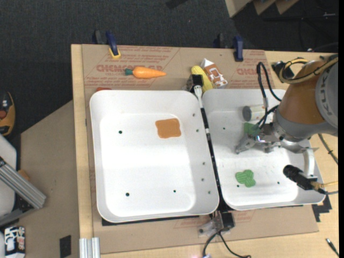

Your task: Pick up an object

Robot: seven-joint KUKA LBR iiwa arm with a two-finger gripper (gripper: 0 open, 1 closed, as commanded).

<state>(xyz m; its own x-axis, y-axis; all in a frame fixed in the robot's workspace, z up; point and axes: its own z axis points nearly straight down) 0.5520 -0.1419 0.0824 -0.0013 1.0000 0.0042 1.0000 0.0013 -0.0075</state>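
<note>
Cardboard point(161, 234) lines the surface point(54, 155) beneath both bins, with a bare strip along the near edge.

Right bin point(269, 193), near half: one green toy broccoli point(245, 178) lies flat on the floor, a squat clump with a slight long axis running left to right. It is well clear of the near rim and of both side walls, and white floor is open on every side of it.

Right bin, middle: the gripper point(252, 146) is down over the floor, the arm point(303, 104) reaching in across the right rim. The fingers point(241, 147) are spread apart and nothing sits between them. One tip points toward the divider between the bins.

Just beyond the gripper a green piece point(250, 128) is partly covered by it, so its axis cannot be judged. A grey cylinder point(246, 112) lies just behind that, near the far wall, its end facing left.

Left bin point(145, 176): one orange-brown flat slice point(168, 128) lies in the far half, roughly square with its edges near parallel to the bin walls. The floor around it is open.

Far strip of cardboard, outside the bins: a toy carrot point(146, 73) lies left to right with its tip to the right. A yellow toy point(198, 72) and a small orange-and-white carton point(215, 75) sit near the bins' shared corner. Two blue clamps point(113, 45) are on the back edge.
</note>
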